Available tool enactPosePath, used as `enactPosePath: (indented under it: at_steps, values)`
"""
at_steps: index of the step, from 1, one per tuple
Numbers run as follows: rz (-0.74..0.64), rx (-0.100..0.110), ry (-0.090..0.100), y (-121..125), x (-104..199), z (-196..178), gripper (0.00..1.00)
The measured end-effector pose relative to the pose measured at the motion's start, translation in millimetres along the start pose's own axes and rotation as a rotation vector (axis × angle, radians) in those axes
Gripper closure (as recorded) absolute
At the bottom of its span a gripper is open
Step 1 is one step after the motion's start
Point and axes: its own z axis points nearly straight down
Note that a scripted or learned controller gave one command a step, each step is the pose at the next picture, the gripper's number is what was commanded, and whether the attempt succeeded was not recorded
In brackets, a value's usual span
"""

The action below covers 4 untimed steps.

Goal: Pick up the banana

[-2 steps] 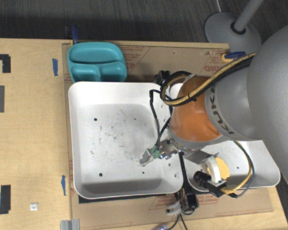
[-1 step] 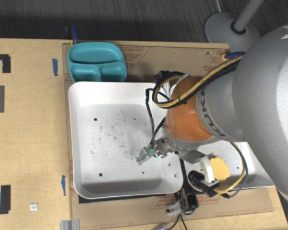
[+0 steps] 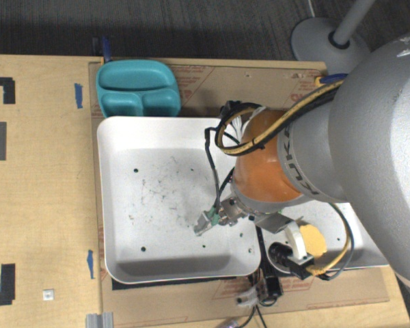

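Approach phase, seemingly: gripper (image 3: 206,222) poised over left white bin (image 3: 143,149), grip state impossible to tell. Banana (image 3: 313,240), likely the yellow shape beneath the arm (image 3: 342,142), lay well apart in right bin (image 3: 328,217); called for a rightward traverse first.

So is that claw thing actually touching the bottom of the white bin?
Cannot tell. In the camera view the gripper hangs over the floor of the left white bin, but from above neither contact nor a gap shows plainly.

The cardboard-topped bench (image 3: 41,183) bears a white bin (image 3: 157,183) and a teal divided tray (image 3: 138,87) behind it
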Motion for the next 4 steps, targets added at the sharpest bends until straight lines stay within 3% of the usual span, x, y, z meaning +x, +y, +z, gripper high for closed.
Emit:
enactPosePath:
  at_steps: [1, 2, 3, 4]
  values:
    - [0.318, 0.022, 0.022, 29.4, 89.5, -26.5, 0.00]
    - [0.891, 0.030, 0.014, 38.3, 109.8, -44.2, 0.00]
    - [0.635, 0.025, 0.019, 40.8, 119.1, 32.2, 0.00]
    - [0.633, 0.021, 0.023, 43.2, 120.8, 21.1, 1.00]
